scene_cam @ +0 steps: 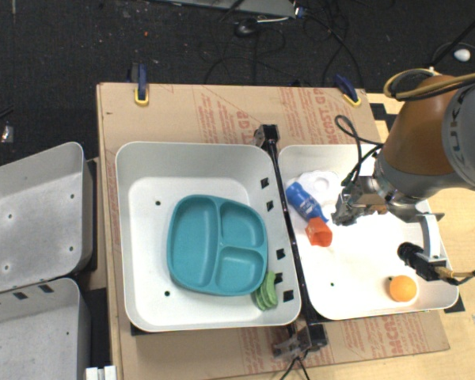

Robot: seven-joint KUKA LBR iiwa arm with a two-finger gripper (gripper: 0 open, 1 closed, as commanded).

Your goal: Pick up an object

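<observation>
Dark speckled floor with cables surrounds a cardboard-topped bench.

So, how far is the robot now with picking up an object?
Nothing looks picked up yet. The blue bottle, orange cup and orange ball all lie on the right bin's floor, and the teal tray sits in the left bin. In hand: the gripper hangs low just right of the bottle and cup. Left: closing on one object and lifting it.
</observation>
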